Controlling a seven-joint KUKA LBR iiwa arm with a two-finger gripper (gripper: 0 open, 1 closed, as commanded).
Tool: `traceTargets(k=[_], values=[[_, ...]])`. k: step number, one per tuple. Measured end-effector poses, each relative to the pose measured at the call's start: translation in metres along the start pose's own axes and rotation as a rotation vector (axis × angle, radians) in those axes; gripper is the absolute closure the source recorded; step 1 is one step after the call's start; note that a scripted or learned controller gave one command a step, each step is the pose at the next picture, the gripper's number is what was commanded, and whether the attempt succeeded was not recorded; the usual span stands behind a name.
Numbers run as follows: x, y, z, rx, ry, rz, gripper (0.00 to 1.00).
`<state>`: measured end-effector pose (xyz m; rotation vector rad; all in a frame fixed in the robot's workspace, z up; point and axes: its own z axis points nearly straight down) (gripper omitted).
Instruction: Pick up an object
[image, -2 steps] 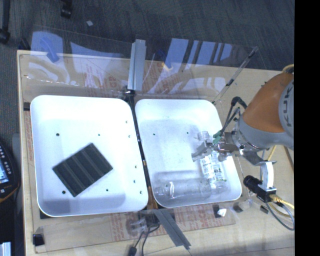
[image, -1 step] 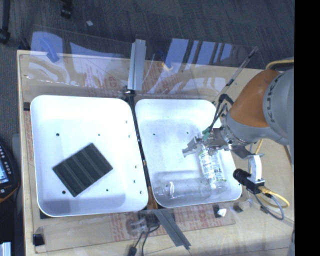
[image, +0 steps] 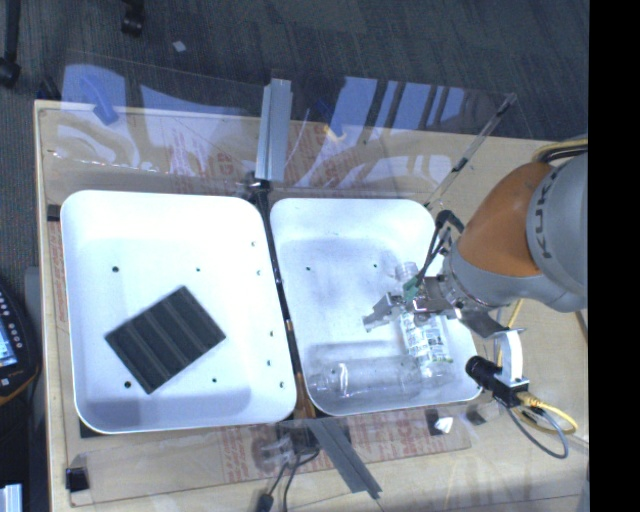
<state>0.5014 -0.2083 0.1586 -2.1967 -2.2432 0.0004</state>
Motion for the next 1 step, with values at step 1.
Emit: traceTargets(k=[1], values=[[-0.0010,-0.0240,0.0125,0.000,0.000,-0.022,0.00]])
